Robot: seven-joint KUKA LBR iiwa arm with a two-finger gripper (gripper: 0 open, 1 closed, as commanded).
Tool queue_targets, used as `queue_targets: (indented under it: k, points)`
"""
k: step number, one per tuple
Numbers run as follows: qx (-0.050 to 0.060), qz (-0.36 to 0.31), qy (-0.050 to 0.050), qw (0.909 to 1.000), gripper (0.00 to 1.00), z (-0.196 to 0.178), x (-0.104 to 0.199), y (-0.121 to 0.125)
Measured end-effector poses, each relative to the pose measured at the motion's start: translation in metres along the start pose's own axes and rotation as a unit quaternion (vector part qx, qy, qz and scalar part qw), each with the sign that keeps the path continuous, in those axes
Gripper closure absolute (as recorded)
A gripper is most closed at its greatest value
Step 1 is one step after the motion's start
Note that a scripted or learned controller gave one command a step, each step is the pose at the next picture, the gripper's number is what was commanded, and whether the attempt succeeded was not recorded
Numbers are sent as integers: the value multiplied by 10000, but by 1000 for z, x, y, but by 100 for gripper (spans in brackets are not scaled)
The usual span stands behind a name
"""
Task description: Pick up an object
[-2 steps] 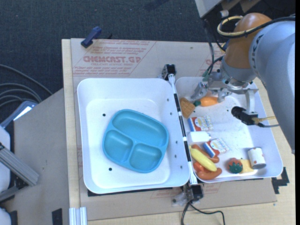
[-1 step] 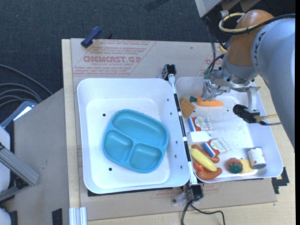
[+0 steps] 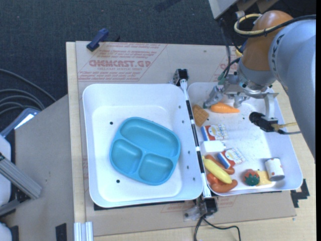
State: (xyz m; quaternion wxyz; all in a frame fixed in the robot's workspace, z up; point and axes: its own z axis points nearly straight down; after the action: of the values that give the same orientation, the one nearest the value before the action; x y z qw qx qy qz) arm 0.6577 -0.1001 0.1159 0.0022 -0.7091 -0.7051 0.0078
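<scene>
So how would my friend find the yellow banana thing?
Look in the right white bin, the one crowded with toys, and go to its near-left corner. The banana lies there on a reddish sausage shape. It is the only plain yellow, curved toy there.

The arm (image 3: 281, 39) enters from the right, its orange band above the wrist. The gripper (image 3: 228, 98) is positioned low over the rear of the right bin (image 3: 288, 157), directly above an orange carrot (image 3: 224, 108). A waffle piece (image 3: 200, 115) lies just beside the carrot. At the front of the right bin: a banana (image 3: 217, 170), a strawberry (image 3: 251, 177), a small can (image 3: 274, 168). The left bin (image 3: 95, 104) contains a blue divided plate (image 3: 144, 150)
</scene>
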Motion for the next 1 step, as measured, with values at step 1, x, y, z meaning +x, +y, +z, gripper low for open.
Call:
queue_targets:
  k: [1]
  points:
    - [-66,-26,38,10000,0,32,-21,-68]
